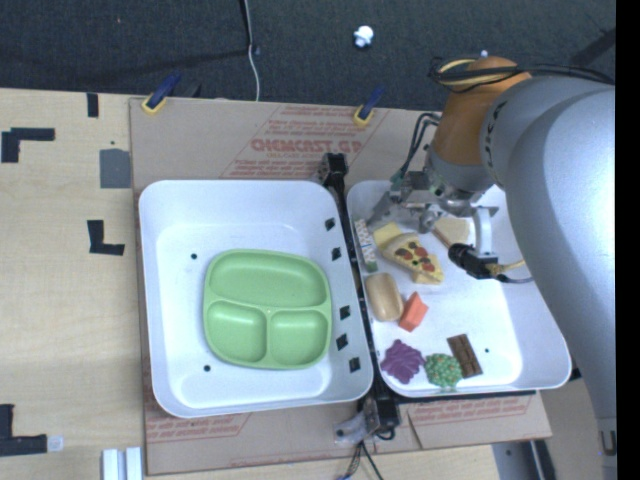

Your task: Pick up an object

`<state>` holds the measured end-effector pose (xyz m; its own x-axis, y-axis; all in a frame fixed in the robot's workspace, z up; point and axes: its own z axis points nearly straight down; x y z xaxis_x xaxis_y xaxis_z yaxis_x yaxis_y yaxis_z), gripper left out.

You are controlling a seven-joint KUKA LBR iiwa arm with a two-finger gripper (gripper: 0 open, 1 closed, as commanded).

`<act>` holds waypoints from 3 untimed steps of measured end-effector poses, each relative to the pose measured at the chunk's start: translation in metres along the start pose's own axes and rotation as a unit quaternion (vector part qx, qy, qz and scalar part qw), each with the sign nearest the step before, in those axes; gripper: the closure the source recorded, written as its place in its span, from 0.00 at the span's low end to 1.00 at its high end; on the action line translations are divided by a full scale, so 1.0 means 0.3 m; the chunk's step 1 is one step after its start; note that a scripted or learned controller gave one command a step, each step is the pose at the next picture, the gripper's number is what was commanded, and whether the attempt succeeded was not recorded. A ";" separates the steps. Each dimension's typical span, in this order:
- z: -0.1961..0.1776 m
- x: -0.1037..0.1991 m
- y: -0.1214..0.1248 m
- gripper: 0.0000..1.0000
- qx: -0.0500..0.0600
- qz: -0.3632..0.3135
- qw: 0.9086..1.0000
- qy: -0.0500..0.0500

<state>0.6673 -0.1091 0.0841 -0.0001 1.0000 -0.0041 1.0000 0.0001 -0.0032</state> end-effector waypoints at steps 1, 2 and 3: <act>-0.003 0.018 -0.031 0.00 -0.002 0.001 1.000 -0.001; 0.000 -0.019 -0.067 0.00 -0.001 0.000 1.000 0.001; -0.005 0.020 0.003 0.00 -0.002 0.000 1.000 -0.004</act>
<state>0.6683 -0.1032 0.0854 -0.0002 0.9999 -0.0115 1.0000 0.0002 -0.0001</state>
